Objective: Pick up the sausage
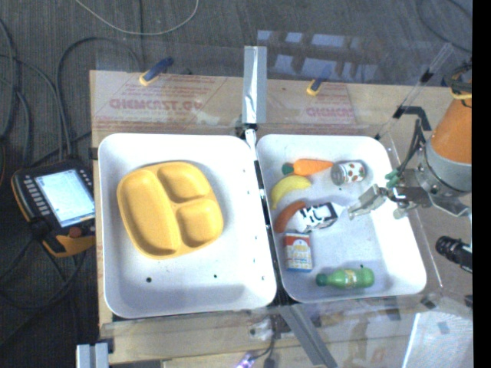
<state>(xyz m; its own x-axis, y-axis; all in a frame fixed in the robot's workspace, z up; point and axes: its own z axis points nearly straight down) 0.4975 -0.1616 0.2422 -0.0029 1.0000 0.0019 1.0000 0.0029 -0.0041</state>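
The sausage [283, 216] is a curved reddish-brown piece lying in the right bin [399, 259], just below a yellow banana [289, 188] and touching a black-and-white carton [317, 215] on its right. My gripper [383, 204] hangs over the right side of that bin, well to the right of the sausage and apart from it. It is open, with nothing between its fingers.
The right bin also holds an orange carrot [312, 165], a small can [349, 172], a red box [298, 251] and a green bottle [345, 278]. A yellow divided plate [170, 208] lies in the left bin [123, 282].
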